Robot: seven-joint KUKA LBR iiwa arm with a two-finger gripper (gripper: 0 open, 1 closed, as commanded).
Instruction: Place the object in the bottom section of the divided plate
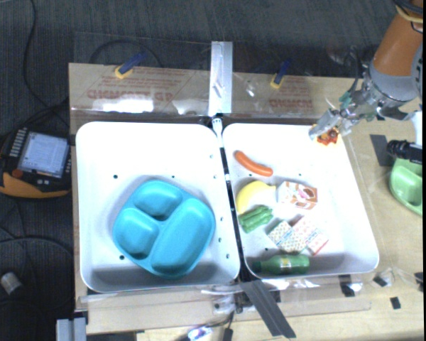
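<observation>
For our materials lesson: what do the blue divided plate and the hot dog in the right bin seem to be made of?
Blue divided plate: likely moulded plastic, with uniform colour, rounded ridges and a soft sheen. Hot dog: probably a plastic toy, smooth and glossy orange-red, though rubber cannot be ruled out.

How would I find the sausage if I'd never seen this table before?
Look at the right white bin, the one full of toy food. Near its top left corner, above the yellow lemon, lies the sausage. It is the only long orange-red thing there, lying apart from the others, while the green pieces sit lower down.
</observation>
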